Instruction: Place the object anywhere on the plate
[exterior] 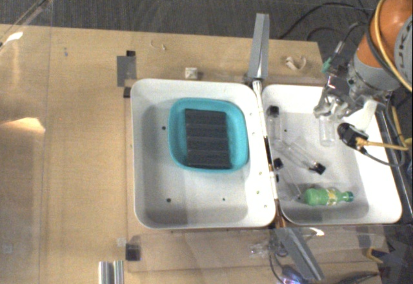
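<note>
**Over the right bin, bottle down at the near end**

Looking down on a wooden tabletop with two shallow white bins side by side. In the left bin: a turquoise plate, squarish with rounded corners, carrying a dark ribbed slab that covers most of its middle. In the right bin: a small green bottle, lying on its side near the front wall, cap end pointing right. Well apart from the plate, with the shared bin wall between them. Also in there, a clear tube with black caps lying at a slant, and another clear tube standing close against the left wall.

Coming in from the right, the grey arm with its orange band, wrist up at the far right corner of the right bin. Jaws hanging over the far half of that bin, pale and blurred against the white floor; possibly a clear piece just below them, but too washed out to call. Open or closed: cannot tell. Green bottle nowhere near them, lying free.
</note>
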Robot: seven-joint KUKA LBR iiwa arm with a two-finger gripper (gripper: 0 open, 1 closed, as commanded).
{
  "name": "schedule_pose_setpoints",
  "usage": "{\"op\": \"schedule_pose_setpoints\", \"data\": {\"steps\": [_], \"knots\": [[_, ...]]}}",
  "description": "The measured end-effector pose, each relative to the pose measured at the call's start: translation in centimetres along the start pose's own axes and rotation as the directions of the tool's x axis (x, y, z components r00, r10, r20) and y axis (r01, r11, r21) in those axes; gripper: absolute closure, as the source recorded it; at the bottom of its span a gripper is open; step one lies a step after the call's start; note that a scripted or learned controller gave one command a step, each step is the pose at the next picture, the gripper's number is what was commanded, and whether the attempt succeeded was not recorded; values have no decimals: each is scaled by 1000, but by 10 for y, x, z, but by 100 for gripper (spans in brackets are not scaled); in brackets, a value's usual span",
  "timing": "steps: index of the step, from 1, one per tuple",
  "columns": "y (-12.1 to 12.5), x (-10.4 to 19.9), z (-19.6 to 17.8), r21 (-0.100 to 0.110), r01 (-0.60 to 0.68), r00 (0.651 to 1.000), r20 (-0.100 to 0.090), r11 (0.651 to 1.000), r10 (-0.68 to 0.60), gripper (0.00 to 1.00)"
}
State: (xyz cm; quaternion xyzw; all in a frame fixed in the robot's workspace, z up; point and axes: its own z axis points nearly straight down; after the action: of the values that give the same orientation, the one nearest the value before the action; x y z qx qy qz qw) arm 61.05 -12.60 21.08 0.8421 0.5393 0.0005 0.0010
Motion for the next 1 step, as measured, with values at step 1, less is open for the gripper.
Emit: {"op": "schedule_pose_setpoints", "data": {"steps": [1], "knots": [[-63, 13, -3, -2, 238, 971, -2, 971, -238, 100]]}}
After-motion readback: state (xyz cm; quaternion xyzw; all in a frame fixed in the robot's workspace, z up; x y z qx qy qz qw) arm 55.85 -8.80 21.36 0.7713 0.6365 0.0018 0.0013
